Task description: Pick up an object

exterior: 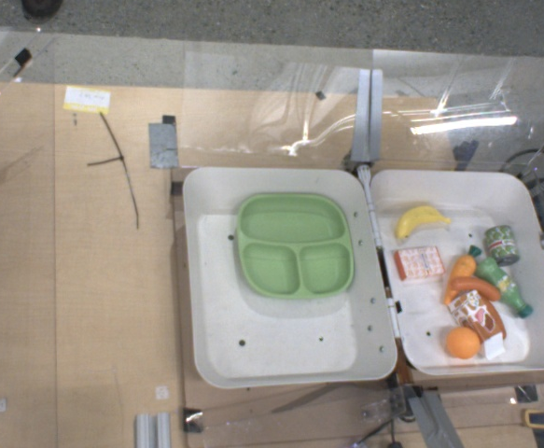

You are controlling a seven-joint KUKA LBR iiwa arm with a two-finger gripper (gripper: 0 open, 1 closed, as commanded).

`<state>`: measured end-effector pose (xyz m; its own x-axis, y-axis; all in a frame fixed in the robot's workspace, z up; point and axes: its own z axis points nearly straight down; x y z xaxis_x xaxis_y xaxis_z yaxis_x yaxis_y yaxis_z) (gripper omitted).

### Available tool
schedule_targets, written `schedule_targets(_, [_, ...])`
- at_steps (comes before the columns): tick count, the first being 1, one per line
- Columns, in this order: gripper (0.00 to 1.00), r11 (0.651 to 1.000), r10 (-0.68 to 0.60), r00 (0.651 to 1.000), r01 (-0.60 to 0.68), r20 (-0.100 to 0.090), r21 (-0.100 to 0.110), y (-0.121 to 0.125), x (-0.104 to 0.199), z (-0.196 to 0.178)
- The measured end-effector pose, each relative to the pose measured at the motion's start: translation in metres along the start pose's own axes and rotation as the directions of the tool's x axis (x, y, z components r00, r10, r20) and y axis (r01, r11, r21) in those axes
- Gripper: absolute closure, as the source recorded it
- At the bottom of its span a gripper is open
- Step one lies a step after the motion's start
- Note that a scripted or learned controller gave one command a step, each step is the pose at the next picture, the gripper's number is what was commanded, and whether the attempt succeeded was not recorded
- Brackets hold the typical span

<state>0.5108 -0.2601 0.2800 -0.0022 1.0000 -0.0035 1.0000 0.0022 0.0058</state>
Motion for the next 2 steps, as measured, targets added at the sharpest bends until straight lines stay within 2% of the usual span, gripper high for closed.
schedule_targets(1, [0.0,0.999,-0.048,0.999,0.048,-0.002,0.004,0.021,0.001,0.14])
schedule_targets(2, [0.0,0.997,-0.078,0.997,0.078,-0.002,0.003,0.0,0.035,0.189])
